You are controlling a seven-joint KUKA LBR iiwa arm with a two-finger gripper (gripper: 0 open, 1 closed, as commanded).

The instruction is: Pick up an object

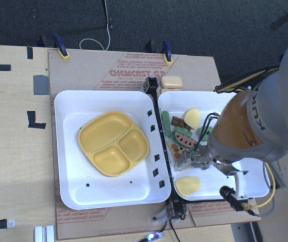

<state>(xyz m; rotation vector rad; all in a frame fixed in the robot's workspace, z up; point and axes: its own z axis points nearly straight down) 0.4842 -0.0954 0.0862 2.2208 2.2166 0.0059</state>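
Two shallow white bins side by side on the bench, left bin holding a yellow divided plate lying flat and slightly askew, right bin holding the small things worth picking. Clustered near the divider: a pale yellow round piece, a green strip, a watermelon-slice toy, and — well apart at the near edge — a pale yellow lump lying alone. Reaching in from the right, grey arm with orange band low over the right bin, gripper down among the clutter just below the watermelon slice. Cannot tell the state of the end effector — too dark and tangled against the toys, nothing clearly shown held. Probably mid-attempt at a grasp in the pile, judging by how deep the wrist sits. Crowding there likely to hinder a clean hold, neighbours touching or nearly so; lone lump by the near wall an easier target, with free space around it. Outside the bins, a beige block resting on the cardboard sheet behind the right bin, clamped at its far edge by blue clips.
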